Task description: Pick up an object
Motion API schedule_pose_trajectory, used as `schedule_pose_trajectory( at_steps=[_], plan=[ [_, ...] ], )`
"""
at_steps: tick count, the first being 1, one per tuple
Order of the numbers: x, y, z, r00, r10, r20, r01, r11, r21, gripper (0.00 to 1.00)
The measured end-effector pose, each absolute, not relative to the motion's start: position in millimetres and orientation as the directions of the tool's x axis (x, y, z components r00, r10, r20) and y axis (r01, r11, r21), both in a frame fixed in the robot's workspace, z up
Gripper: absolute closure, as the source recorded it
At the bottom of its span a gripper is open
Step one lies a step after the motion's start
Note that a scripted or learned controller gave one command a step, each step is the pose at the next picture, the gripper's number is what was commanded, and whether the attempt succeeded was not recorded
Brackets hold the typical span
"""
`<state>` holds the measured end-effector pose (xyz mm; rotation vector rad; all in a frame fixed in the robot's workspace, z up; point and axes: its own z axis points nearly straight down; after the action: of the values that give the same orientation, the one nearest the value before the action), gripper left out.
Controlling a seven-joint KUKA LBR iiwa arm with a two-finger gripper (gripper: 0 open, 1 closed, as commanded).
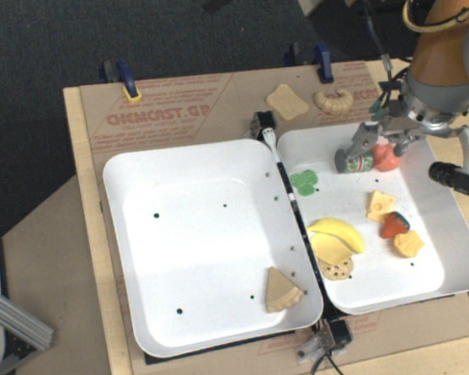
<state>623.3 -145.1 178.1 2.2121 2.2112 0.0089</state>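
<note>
Reaching in over the right bin [457, 270], the grey arm [441, 38] is cut off by the frame's upper right corner, so only its orange band and wrist show; the wrist tilts down and toward the divider [292, 209] between the two bins. The gripper [365, 156] sits low at the far end of the right bin, just beside a small can-like object with green and red on it [354, 162] and a red piece [385, 158]; these are crowded under the gripper and hard to make out, and I cannot tell whether it grips anything or is released. Close to the divider lies a green toy [305, 182], and nearer the camera along the divider a banana [338, 233] rests on a round cookie with dark chips [338, 267]. Farther from the divider are a yellow cheese wedge [381, 204], a strawberry [394, 224] and an orange chunk [408, 243]. On the other side of the divider, the left bin [142, 262] holds a tan wedge [279, 291] in its near corner. Beyond the bins, the brown board [166, 110] bears red lettering reading "CHEMCAST GP", partly faint. A slice of toy bread [286, 102] and a ridged pale pastry [333, 100] lie on it, with blue clamps [126, 75] at its far edge.
</note>
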Motion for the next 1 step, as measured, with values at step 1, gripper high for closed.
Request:
schedule_pose_trajectory(
  at_steps=[1],
  plan=[
    [605.8, -191.5, 79.4, 0.004, 1.000, 0.001, 1.000, -0.004, -0.007, 0.00]
  ],
)
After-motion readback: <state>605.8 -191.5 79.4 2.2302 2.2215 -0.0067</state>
